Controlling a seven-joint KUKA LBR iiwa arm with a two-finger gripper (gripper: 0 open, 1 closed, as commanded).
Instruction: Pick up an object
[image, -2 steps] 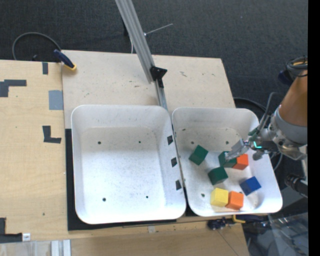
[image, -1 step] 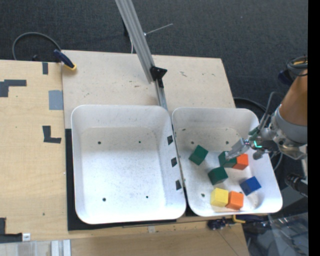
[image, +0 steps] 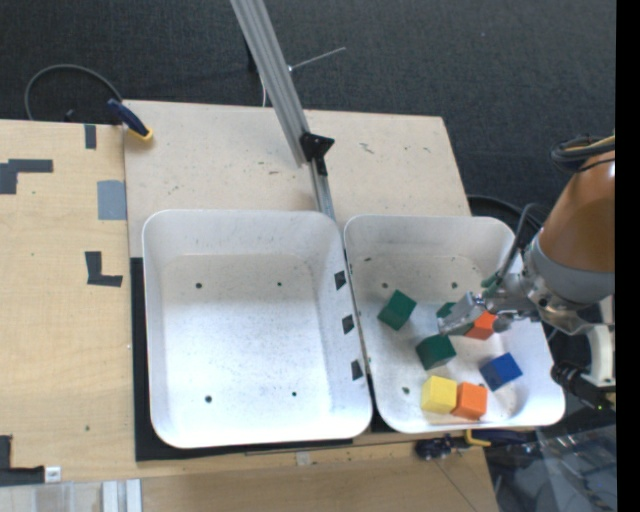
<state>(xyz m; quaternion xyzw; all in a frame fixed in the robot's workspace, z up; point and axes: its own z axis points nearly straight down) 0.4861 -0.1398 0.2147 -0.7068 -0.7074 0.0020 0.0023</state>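
Several small blocks lie in the right bin (image: 420, 235). A green block (image: 397, 309) sits near its middle, and a darker green one (image: 435, 350) lies just below it. A yellow block (image: 438, 393) and an orange block (image: 471, 400) touch side by side near the front wall. A blue block (image: 500, 370) rests to their upper right. My gripper (image: 463, 316) reaches in from the right and hangs low over the bin. A red-orange block (image: 484, 324) lies right against it, partly hidden by it.
The left bin (image: 160, 300) stands beside the right one, with a shared wall between them. A slanted metal rail (image: 285, 90) runs down from the top to that wall. The arm's orange band (image: 585, 210) looms over the right bin's right edge.
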